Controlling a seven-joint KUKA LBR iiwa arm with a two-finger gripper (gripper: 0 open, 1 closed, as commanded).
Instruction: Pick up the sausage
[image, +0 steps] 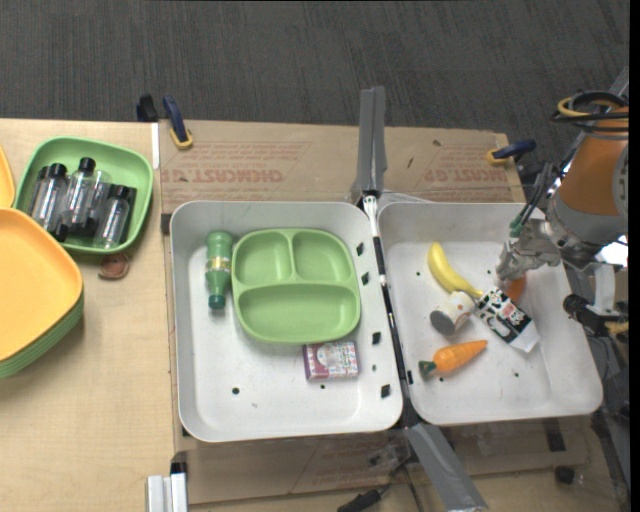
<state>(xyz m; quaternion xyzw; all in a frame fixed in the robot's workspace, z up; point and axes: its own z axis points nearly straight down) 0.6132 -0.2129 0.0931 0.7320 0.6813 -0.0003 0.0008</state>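
A small reddish-orange piece, which looks like the sausage (515, 288), lies in the right bin (560, 395) near its right side, just above a black-and-white packet (505, 318). My gripper (512, 268) hangs directly over the sausage's upper end and hides part of it. Whether it touches the sausage cannot be made out.
The right bin also holds a banana (447, 270), a grey-and-white cylinder (450, 316) and a toy carrot (458, 357). In the left bin (200, 400) are a green divided plate (295, 285), a green bottle (218, 268) and a pink packet (331, 360). A tray of bottles (85, 195) stands at far left.
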